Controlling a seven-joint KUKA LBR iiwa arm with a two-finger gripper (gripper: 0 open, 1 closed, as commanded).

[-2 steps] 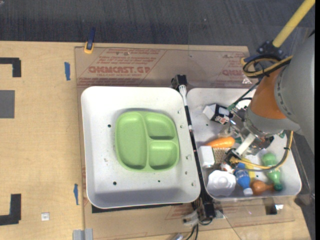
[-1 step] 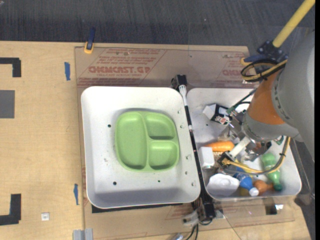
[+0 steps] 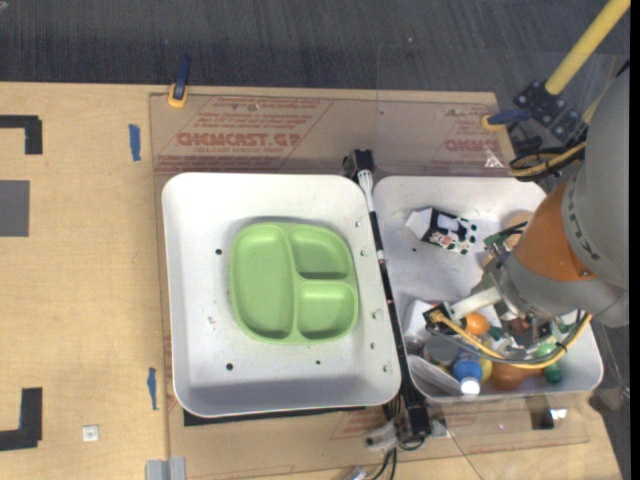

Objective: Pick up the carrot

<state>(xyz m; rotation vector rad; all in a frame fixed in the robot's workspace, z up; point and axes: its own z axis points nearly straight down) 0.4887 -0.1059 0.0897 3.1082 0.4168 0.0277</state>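
Observation:
My gripper (image 3: 508,330) is low in the right bin (image 3: 400,268), among a pile of small things near its front. An orange rounded thing (image 3: 509,373), which looks like the carrot, lies just in front of the gripper by the bin's front wall. A smaller orange piece (image 3: 478,322) shows right at the gripper's left side. The wrist and cables hide whatever is between the fingertips.
The left bin (image 3: 190,268) holds a green divided plate (image 3: 294,280). In the right bin a black-and-white card (image 3: 446,230) lies at the back, with a blue-capped white bottle (image 3: 466,376), a grey object (image 3: 440,350) and a green ball (image 3: 553,376) at the front.

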